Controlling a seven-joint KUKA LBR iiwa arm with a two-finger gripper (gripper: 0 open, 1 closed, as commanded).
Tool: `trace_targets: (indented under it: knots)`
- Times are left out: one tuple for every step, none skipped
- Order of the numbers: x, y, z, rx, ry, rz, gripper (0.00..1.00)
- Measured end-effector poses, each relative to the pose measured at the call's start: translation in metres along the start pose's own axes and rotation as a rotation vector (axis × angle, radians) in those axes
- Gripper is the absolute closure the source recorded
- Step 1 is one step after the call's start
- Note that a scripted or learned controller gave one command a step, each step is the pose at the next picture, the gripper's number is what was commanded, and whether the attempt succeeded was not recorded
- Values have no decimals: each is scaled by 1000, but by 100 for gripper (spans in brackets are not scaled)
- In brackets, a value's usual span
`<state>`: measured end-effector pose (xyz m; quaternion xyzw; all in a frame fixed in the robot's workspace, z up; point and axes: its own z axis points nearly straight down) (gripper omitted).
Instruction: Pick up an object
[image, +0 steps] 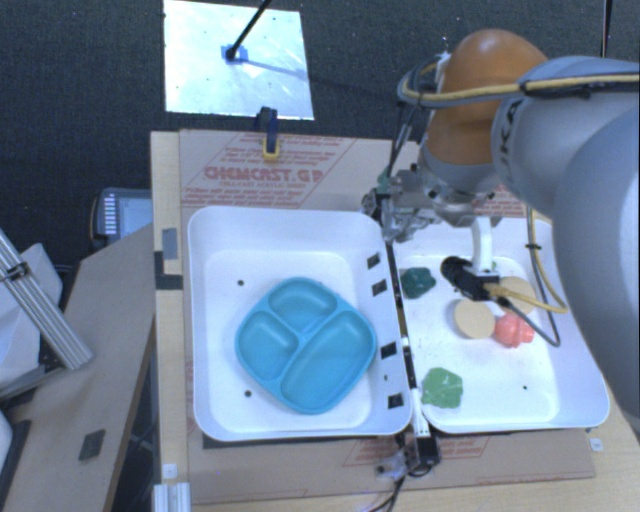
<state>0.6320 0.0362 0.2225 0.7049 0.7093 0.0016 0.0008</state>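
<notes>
Arm (560, 150): big and grey, with an orange band. It comes in from the right of the frame.
Tabletop (110, 330): it carries two white bins side by side.
Left bin (215, 400): a blue plate (305, 343) with three parts lies in the middle.
Right bin (570, 395): small toys lie in it, near the middle right of the frame.
Gripper (400, 215): it hangs over the top of the wall between the bins. I cannot tell if the jaws are open or closed, and I see nothing in them.
Dark green toy (417, 282): the closest one, just below the gripper. It looks small, light and maybe soft. I would pinch it across its middle.
Light green toy (441, 388): low in the right bin.
Tan disc (474, 320): it touches a pink toy (512, 330).
</notes>
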Motion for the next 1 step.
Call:
trace_targets:
  knots:
    - [54, 5, -11, 2, 0, 0, 100]
